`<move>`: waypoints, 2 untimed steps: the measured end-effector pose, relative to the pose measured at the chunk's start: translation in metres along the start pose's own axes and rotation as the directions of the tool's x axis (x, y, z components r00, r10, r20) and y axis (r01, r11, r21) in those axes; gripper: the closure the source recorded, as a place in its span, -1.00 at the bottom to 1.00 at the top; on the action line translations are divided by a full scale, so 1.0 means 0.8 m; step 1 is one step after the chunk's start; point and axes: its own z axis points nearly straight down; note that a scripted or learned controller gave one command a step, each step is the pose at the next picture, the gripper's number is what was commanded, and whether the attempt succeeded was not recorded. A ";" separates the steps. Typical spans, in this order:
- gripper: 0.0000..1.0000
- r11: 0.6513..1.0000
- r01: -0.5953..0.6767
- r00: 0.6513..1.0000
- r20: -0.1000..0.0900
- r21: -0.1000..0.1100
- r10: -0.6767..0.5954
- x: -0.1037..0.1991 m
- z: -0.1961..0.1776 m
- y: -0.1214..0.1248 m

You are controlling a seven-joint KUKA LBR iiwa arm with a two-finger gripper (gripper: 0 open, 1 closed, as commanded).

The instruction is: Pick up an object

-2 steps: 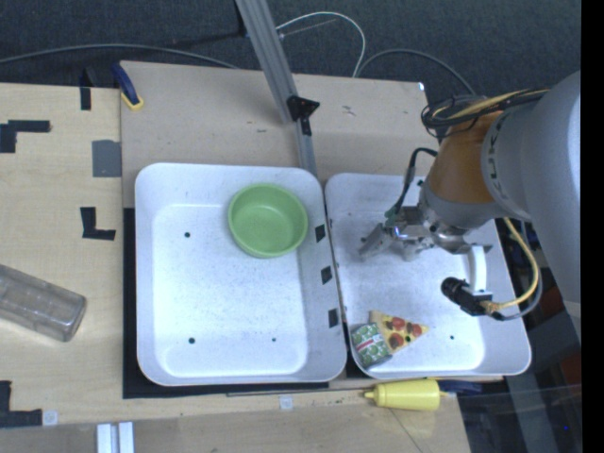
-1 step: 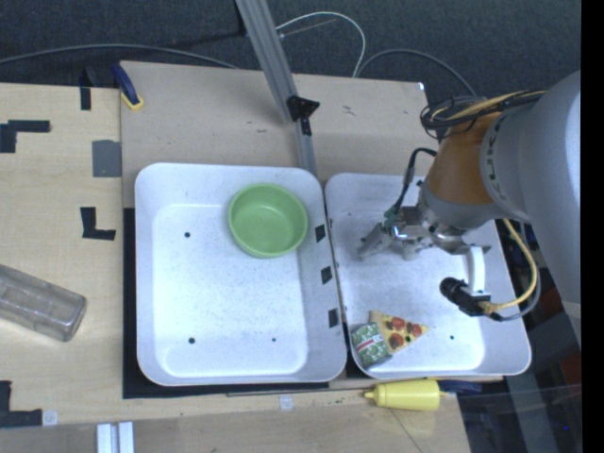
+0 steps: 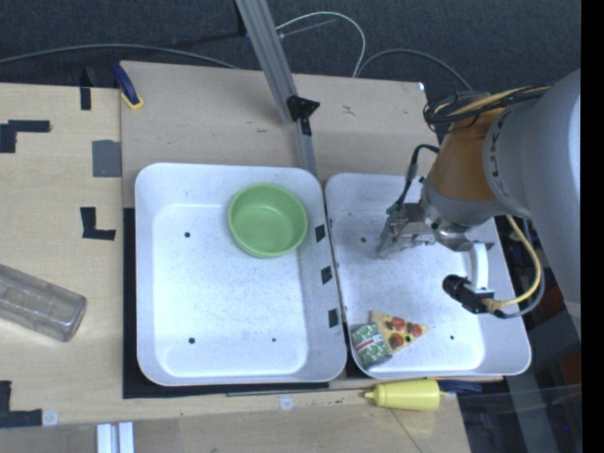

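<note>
Grey gripper (image 3: 389,243), finger state unclear, hangs in the right bin (image 3: 500,347), well above the pizza slice (image 3: 398,330).

The grey arm (image 3: 538,149) reaches in from the right, its orange band (image 3: 464,166) above the wrist. The pincer (image 3: 392,243) points down over the right bin (image 3: 491,352), near that bin's upper middle.

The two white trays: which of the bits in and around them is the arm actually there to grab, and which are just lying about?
Part of the job:
- gripper, over the right bin
- pizza slice toy in that bin
- small green packet beside it
- green bowl in the left bin

Just lying about:
- yellow bottle on the bench, below the right bin
- clear plastic cylinder at far left
</note>
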 end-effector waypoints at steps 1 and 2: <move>1.00 1.000 -0.002 1.000 0.002 -0.005 0.002 -0.009 -0.072 0.009; 1.00 1.000 -0.001 1.000 0.001 -0.005 0.001 -0.002 -0.141 -0.001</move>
